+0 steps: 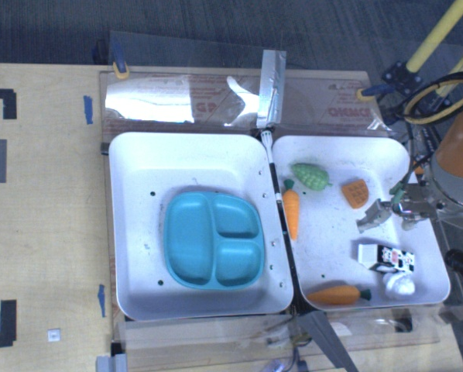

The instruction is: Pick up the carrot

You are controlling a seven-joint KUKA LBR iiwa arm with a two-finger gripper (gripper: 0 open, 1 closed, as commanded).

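Two carrots lie in the right bin (324, 149). One small carrot (291, 212) rests against the bin's left wall, lengthwise, with its green top pointing to the back. A longer carrot (334, 294) lies crosswise along the front wall, its green end to the right. My gripper (382, 214) hangs over the right side of this bin, well to the right of the small carrot and behind the long one. Nothing is seen held in it.
In the right bin are also a green bumpy toy (310, 177), an orange waffle-like piece (355, 193), a black-and-white carton (388, 257) and a white object (402, 286). The left bin (131, 208) holds a blue divided plate (214, 239).
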